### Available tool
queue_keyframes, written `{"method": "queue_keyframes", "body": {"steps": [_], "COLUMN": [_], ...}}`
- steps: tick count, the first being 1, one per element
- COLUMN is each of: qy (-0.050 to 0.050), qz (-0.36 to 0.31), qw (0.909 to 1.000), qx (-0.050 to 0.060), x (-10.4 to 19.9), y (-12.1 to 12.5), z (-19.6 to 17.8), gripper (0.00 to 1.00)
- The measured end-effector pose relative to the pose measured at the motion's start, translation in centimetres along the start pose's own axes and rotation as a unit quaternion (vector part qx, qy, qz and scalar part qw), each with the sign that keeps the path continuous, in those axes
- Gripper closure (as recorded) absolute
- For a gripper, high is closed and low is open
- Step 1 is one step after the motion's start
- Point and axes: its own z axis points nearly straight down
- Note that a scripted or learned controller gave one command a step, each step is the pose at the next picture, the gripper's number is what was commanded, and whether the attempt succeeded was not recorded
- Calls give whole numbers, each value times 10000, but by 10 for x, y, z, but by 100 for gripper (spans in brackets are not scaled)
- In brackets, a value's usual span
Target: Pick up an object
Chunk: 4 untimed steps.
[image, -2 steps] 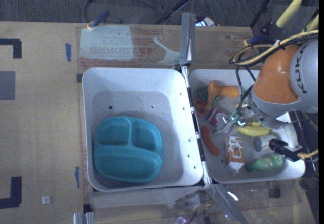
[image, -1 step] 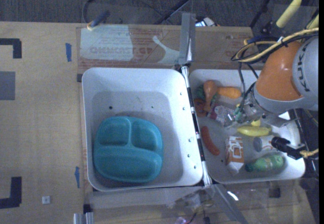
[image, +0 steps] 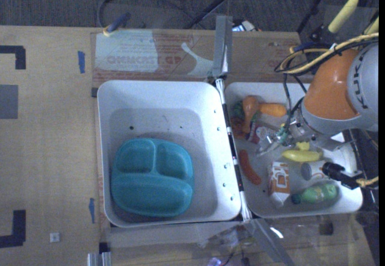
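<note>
My gripper (image: 274, 141) hangs over the middle of the right bin (image: 355, 201), below the orange wrist band. Its metal fingers (image: 264, 148) look spread open with nothing between them. Around it lie a yellow banana (image: 302, 154) just to its right, an orange carrot (image: 272, 109) and an orange-and-green toy vegetable (image: 249, 108) behind it, a red sausage (image: 250, 168) to its front left, a small white and orange carton (image: 279, 182), and a green bottle (image: 314, 193) near the front wall. The arm hides the bin's right part.
The left bin (image: 108, 99) holds a teal divided plate (image: 153, 177). A grey divider (image: 221, 48) stands between the bins at the back. Cables (image: 313, 54) loop by the arm, and a black fitting (image: 340, 174) sticks out over the right bin.
</note>
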Motion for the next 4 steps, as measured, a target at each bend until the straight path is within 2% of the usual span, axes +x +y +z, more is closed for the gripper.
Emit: {"method": "queue_keyframes", "body": {"steps": [1,2,3,4], "qy": [-10,-20,13,9], "qz": [10,21,320,1030], "qw": [10000,10000,9995,9947], "qx": [-16,-32,46,50], "x": [-1,-2,25,46], "y": [1,1,8,-38], "z": [-10,-20,-136,-241], "gripper": [100,100,100,100]}}
